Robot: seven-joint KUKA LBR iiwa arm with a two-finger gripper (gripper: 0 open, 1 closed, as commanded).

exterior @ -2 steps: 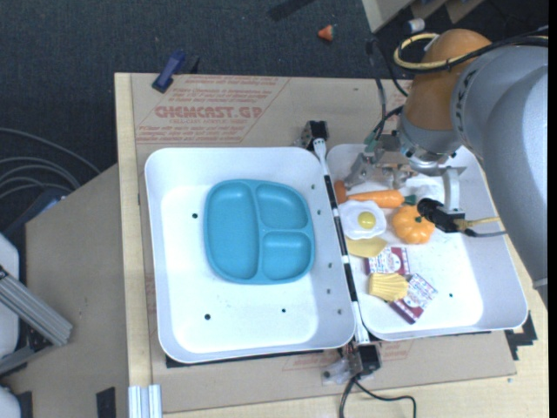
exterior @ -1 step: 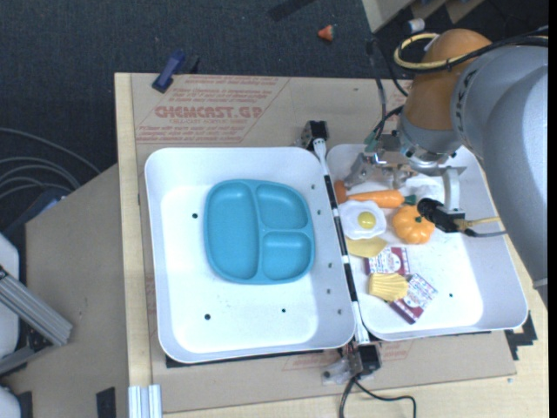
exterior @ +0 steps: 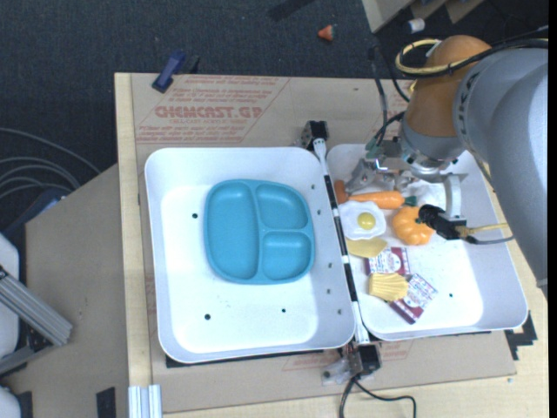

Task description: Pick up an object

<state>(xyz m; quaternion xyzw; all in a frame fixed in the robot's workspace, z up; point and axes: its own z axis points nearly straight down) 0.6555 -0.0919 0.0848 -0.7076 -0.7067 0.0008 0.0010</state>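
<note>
1. Hovering low over the right bin [exterior: 500,307], gripper [exterior: 389,171] sits at its far end; can't tell its state.
2. Toy carrot [exterior: 379,200] lies just below it, fried egg [exterior: 363,223] beside, orange pepper [exterior: 411,226] to the right.
3. Cheese piece [exterior: 387,286] and snack packet [exterior: 416,291] nearer.
4. Left bin [exterior: 165,259] holds a blue divided plate [exterior: 258,231].
</note>
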